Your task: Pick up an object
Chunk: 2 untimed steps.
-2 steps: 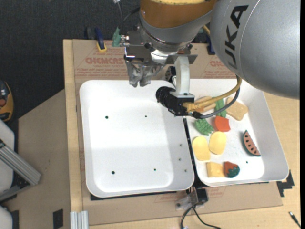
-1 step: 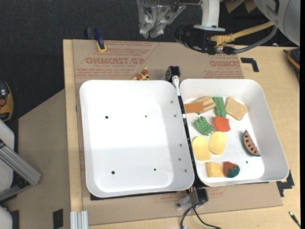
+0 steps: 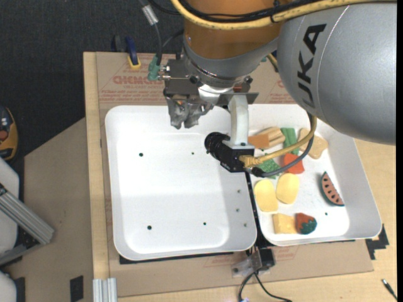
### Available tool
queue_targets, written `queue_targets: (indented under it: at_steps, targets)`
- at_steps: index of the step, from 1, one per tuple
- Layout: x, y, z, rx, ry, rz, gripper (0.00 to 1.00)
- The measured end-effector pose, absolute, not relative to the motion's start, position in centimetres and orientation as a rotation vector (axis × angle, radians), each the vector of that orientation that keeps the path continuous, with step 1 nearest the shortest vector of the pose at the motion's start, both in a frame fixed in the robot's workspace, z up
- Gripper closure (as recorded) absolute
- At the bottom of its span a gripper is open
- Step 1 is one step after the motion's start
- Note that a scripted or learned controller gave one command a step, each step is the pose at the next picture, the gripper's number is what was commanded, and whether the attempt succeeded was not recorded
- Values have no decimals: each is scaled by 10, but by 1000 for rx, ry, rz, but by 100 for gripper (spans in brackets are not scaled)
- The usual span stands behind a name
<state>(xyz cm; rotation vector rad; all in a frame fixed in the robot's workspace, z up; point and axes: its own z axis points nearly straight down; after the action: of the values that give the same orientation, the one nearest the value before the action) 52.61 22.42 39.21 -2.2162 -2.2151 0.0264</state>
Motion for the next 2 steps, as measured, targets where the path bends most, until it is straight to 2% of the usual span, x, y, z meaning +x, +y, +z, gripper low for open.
queue_targets:
  at_steps: [1, 2]
  targets:
    - [548, 224, 544, -2225, -2229, -29, 100]
    - [477, 225, 429, -2213, -2220, 21, 100]
